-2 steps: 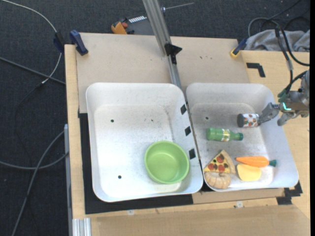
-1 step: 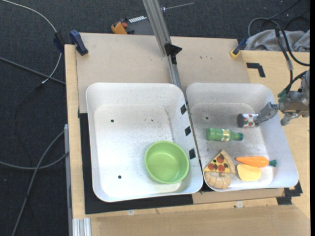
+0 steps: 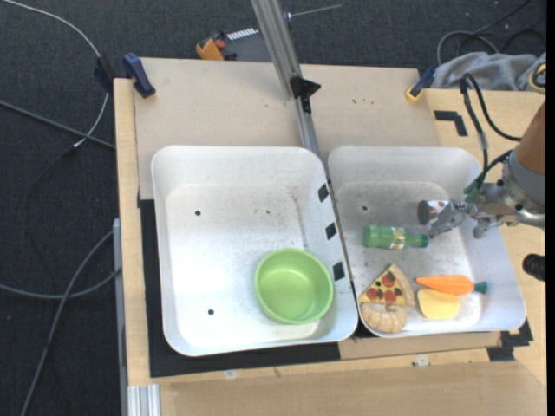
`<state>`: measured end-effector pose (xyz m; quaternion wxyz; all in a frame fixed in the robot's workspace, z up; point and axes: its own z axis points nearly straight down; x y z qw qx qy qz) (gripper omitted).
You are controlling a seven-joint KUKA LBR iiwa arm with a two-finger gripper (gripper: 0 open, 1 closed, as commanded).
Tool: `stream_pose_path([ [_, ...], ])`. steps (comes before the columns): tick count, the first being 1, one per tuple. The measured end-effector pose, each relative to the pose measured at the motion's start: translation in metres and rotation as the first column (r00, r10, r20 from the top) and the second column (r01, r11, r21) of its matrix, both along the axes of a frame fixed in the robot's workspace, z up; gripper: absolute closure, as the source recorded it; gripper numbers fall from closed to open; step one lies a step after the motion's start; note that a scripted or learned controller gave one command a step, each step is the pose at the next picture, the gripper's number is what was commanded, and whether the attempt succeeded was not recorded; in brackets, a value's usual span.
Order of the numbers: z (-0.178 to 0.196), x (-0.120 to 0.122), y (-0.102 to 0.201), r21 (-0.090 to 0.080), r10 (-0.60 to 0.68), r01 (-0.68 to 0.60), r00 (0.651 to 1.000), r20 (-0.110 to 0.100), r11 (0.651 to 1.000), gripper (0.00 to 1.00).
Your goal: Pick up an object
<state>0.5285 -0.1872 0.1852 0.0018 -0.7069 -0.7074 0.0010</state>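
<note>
My gripper (image 3: 439, 218) reaches in from the right and hovers over the right bin (image 3: 408, 165), just right of a green bottle (image 3: 395, 237) that lies on its side. Nothing shows in its grasp. Toward the bin's front lie a pizza slice (image 3: 388, 297), an orange carrot (image 3: 446, 284) and a yellow wedge (image 3: 439, 305). A light green bowl (image 3: 294, 285) stands in the front right part of the left bin (image 3: 217, 180).
A grey metal pole (image 3: 282, 50) slants down from the top to the gap between the bins. Blue clamps (image 3: 137, 73) hold the board's far corners. Cables and a grey cloth (image 3: 477, 66) lie at the far right.
</note>
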Motion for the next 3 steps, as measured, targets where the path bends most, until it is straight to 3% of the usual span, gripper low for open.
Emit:
stream_pose_path([
  [2, -0.092, 0.000, -0.001, 0.000, 0.000, 0.000, 1.000, 0.000, 1.000, 0.00],
  [3, -0.079, 0.001, -0.001, -0.001, 0.000, 0.000, 1.000, 0.005, 1.000, 1.00],
])
